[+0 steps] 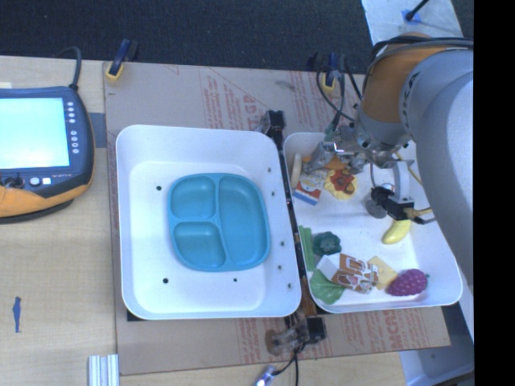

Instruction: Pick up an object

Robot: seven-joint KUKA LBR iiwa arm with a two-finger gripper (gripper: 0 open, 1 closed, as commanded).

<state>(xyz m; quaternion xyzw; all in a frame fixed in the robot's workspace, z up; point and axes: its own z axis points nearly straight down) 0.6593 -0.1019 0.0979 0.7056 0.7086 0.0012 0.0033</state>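
The right white bin (pixel 438 256) holds several small items. Among them are a red and white carton (pixel 310 188), an orange-red packet (pixel 342 182), a yellow banana (pixel 396 232), purple grapes (pixel 408 281), a dark green lump (pixel 327 243) and a brown snack packet (pixel 354 273). My gripper (pixel 344 154) hangs low over the back of this bin, just above the orange-red packet and the carton. The grey wrist with its orange band covers the bin's far right corner. I see nothing clearly lifted off the bin floor.
The left white bin (pixel 137 215) holds a blue divided plate (pixel 219 220). A teach pendant (pixel 40 147) with a lit screen lies on the bench at far left. A black divider (pixel 288 207) runs between the bins. Cables and clamps sit behind the right bin.
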